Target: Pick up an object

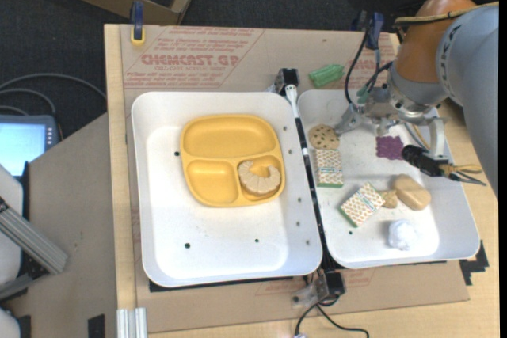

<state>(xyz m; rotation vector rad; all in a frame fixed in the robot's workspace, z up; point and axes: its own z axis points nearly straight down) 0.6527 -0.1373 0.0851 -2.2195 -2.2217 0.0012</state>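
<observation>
Several small items lie in the right shallow white bin: a round speckled cookie, a purple crumpled piece, a patterned packet, a tan bread-like lump and a white wad. The pincer hovers over this bin's far end, its state impossible to judge. Nothing looks grasped yet; the approach step seems underway, and next calls for descending onto one item, perhaps the purple piece nearby.

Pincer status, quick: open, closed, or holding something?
Pincer: cannot be told. It sits over the back of the right bin, near the purple piece; nothing is seen held.
</observation>
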